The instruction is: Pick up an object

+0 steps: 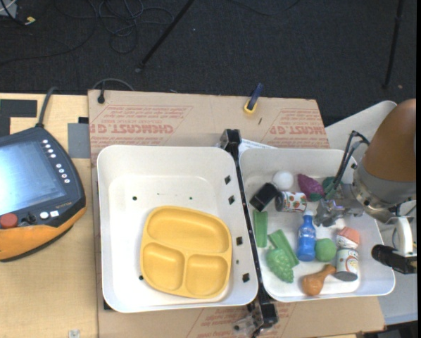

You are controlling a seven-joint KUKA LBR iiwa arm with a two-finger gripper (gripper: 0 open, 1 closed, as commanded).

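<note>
Your arm point(392, 150) reaches in from the right, its pincer point(328, 210) low over the right bin point(379, 277), just above the blue bottle point(307, 238); you cannot tell how it stands. That bin holds the bottle, a green ball point(325, 249), a white ball point(284, 180) and a drumstick point(316, 280). The left bin point(119, 189) holds a yellow tray point(186, 251). A teach pendant point(27, 189) lies on the counter point(34, 294).

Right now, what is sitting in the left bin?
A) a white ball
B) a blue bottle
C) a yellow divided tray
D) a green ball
C: the yellow divided tray lies in the left bin, while the blue bottle, white ball and green ball are all in the right bin.
</note>
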